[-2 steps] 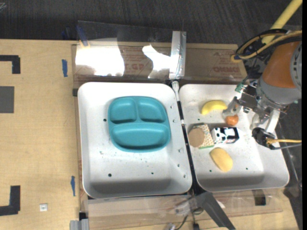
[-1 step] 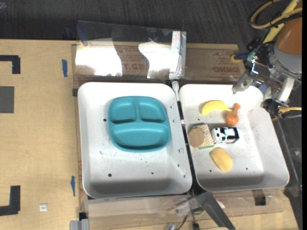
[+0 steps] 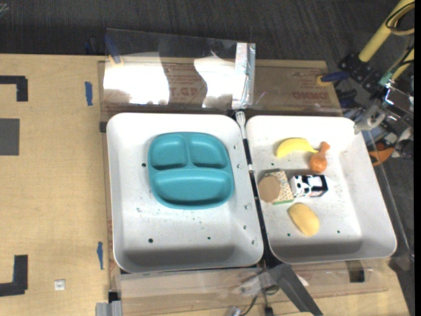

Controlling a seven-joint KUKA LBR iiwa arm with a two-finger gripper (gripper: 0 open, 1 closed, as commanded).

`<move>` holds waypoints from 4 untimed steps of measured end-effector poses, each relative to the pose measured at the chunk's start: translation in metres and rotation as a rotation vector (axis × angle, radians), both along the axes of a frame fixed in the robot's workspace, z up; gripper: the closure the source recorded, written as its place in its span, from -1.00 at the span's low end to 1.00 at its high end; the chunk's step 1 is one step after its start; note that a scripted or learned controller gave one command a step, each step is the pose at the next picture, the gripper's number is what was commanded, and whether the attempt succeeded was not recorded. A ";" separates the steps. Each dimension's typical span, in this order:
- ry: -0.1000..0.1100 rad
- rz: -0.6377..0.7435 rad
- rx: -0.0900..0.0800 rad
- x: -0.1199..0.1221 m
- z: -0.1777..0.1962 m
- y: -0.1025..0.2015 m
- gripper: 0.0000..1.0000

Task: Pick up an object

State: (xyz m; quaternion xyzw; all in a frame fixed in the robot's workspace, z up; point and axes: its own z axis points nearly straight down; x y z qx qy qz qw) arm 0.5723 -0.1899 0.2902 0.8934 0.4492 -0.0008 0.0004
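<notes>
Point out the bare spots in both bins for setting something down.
Left white bin: bare strips surrounding the teal divided plate. Right white bin: bare along its near and right edges. Crowded mid-bin: yellow banana, orange toy, black-and-white carton, yellow oval.

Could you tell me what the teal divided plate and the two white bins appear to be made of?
The teal divided plate looks like moulded plastic with a smooth satin finish and soft rounded ridges. The left bin and right bin look like thin formed plastic, glossy with speckles, though that is uncertain.
</notes>
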 end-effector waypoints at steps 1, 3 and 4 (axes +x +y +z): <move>0.010 -0.322 0.003 0.005 -0.106 0.010 -1.00; 0.002 -0.718 0.001 -0.034 -0.200 0.072 -1.00; 0.000 -0.102 0.001 -0.025 -0.074 0.036 -1.00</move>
